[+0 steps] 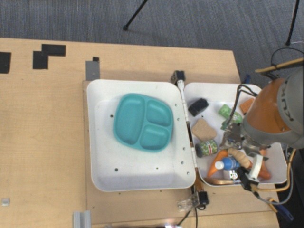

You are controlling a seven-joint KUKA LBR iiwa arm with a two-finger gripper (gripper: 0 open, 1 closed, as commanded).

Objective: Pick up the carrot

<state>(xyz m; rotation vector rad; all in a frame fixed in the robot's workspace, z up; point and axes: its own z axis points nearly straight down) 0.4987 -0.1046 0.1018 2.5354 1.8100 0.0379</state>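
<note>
A: Where is the arm [273, 113]?

B: It reaches in from the right over the right bin [203, 177]; the orange band sits above the wrist, and the gripper [236, 152] hangs low among the clutter in the near half of that bin.

A: Is the claw apart or together?

B: I cannot tell. The wrist body covers most of it from above.

A: And the carrot [221, 154]?

B: An orange piece lies just left of the gripper, beside a green can [206, 148] and right above a blue bottle with an orange cap [225, 165]. More orange shows at the near right corner of the bin, under the arm; whether that belongs to the same thing is unclear.

A: What else lies in that bin?

B: A black object [197, 106] at the far left, a tan block [204, 129] below it, and a green item [224, 111] further right.

A: And the left bin [102, 175]?

B: It holds a teal divided plate [143, 121], near its middle.
</note>
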